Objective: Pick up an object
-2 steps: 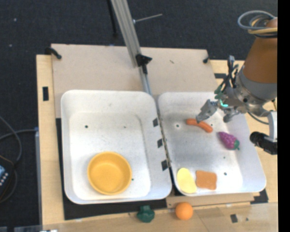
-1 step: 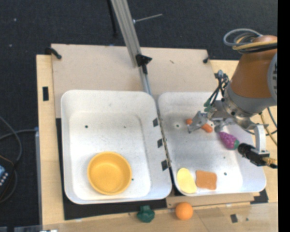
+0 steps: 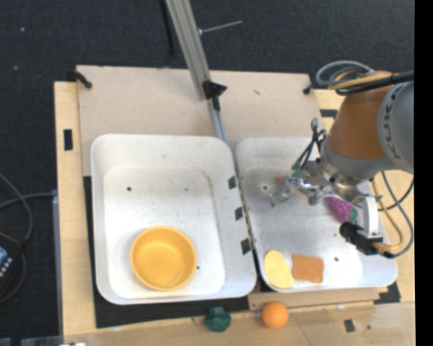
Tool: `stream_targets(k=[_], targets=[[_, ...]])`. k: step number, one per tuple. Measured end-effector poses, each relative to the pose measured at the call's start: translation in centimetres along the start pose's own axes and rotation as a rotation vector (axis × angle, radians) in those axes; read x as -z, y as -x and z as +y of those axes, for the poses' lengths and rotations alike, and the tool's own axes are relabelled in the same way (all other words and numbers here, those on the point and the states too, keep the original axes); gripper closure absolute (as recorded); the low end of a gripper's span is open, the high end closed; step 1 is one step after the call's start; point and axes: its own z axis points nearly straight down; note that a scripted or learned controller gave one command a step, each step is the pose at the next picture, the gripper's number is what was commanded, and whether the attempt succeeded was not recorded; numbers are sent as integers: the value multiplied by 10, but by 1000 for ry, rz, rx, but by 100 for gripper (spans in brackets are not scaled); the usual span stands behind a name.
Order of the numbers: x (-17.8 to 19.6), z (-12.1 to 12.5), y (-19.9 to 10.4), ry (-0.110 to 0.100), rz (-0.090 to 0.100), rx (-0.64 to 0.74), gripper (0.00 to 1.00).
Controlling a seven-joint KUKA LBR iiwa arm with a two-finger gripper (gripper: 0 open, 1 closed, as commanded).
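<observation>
The two-finger gripper (image 3: 283, 190) hovers with fingers apart over the right white bin (image 3: 274, 153), near whose front edge lies a flat orange block (image 3: 308, 268), probably light, stiff, best pinched across its short sides.

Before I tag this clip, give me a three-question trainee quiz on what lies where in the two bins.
1. True or false: the round yellow plastic bowl sits in the left white bin.
2. Which lies beside the orange rectangular block in the right white bin? A) pale yellow oval piece B) green cup C) blue brush
3. Fill in: the small orange ball rests outside the bins, on the ____ bench.

Key: 1 true; 2 A; 3 wooden.
</observation>
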Motion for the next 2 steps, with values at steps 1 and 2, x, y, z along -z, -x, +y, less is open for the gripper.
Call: stream_targets(k=[1,2], targets=[[-43,-1,-2,-5,-1,0,0],[-29,1,-2,4,0,-4,100]])
